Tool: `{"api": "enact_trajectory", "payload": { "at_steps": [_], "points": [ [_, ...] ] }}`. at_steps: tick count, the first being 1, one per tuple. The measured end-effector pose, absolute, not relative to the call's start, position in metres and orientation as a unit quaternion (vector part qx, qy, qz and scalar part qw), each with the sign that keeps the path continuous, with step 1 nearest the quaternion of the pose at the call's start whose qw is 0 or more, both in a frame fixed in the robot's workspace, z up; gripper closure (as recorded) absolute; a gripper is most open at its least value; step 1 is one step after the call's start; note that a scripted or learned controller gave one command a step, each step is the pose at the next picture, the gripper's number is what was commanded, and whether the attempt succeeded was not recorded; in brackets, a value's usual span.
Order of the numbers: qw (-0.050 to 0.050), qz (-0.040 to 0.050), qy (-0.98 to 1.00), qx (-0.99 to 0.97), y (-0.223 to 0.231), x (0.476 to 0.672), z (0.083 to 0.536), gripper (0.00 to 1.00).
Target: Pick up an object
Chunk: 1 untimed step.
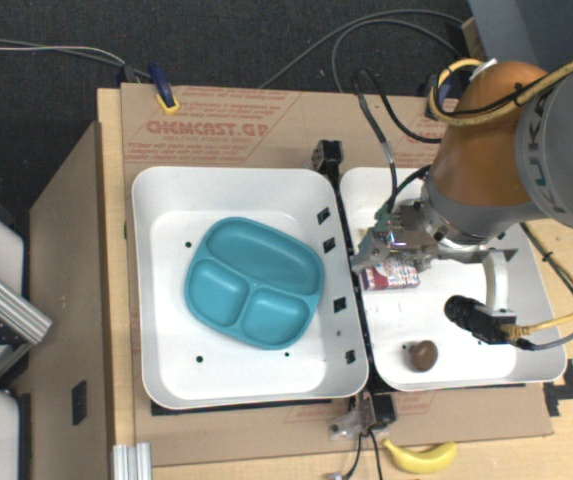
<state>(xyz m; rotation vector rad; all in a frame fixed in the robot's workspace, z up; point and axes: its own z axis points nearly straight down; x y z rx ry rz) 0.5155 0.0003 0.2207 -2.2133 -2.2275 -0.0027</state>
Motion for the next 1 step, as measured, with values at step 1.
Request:
{"api": "enact_trajectory", "payload": {
  "at_steps": [1],
  "points": [
    [0.0, -0.0006, -0.709, -0.705, 0.0508, 0.5281, 0.2117, 1.0]
  ]
}}
